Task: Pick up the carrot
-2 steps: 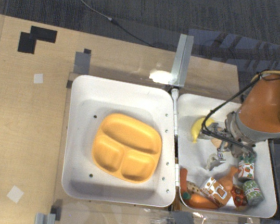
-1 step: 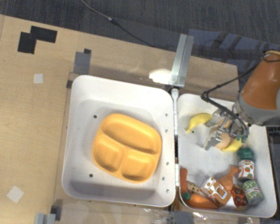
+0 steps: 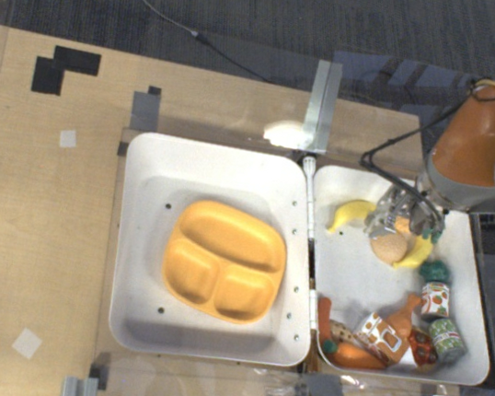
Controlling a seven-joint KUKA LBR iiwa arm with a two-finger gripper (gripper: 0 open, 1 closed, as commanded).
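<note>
Carrot, orange and tapered (image 3: 356,355), lies untouched at six o'clock in the right white bin (image 3: 484,305); fingers (image 3: 402,222), state unreadable, hover at twelve — reach next.

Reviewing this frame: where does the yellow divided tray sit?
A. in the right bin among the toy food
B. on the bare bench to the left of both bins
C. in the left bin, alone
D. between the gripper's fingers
C: the yellow tray lies flat in the middle of the left bin, with no other item in that bin.
</note>
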